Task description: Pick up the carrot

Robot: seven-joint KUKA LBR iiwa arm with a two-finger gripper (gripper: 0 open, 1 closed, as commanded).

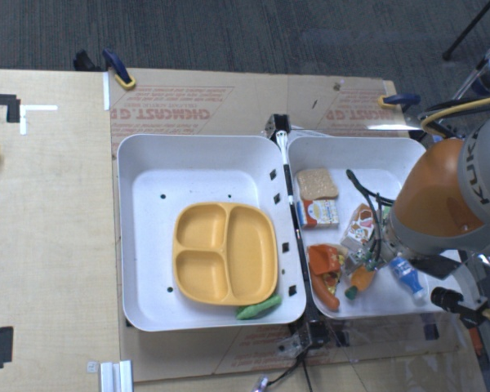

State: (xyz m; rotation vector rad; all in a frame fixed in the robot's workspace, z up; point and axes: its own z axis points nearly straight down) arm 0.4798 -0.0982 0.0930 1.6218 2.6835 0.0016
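Note:
The carrot (pixel 362 280) is a small orange piece with a green tip, lying tilted near the front of the right bin (pixel 408 160). My gripper (pixel 372 257) hangs over the middle of that bin, directly above and behind the carrot's upper end, very close to it. The arm's orange band (pixel 437 194) covers the bin's right part. I cannot make out whether the gripper touches the carrot.
Around the carrot lie a red sausage (pixel 327 297), a red-orange packet (pixel 323 260), a white wrapper (pixel 359 224), a blue bottle (pixel 407 278), a bread slice (pixel 318 184) and a carton (pixel 320 212). The left bin (pixel 139 219) holds a yellow divided plate (pixel 225 252) and a green pod (pixel 258 307).

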